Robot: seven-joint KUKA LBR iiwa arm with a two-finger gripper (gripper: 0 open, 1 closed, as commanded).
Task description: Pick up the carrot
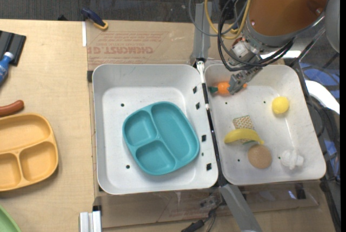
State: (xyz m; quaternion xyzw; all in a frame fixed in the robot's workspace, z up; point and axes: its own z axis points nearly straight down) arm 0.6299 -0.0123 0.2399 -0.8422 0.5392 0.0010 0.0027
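The claw [236, 85] sits over the carrot [223, 87] in the right bin's [303, 171] far left corner; I cannot tell its grip. Crowding the wall, the carrot may slip away

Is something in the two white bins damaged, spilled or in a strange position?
Nothing looks damaged or spilled. The small orange carrot lies in the right white bin, near its left wall, at the grey two-finger gripper. The teal divided plate sits rotated in the left white bin.
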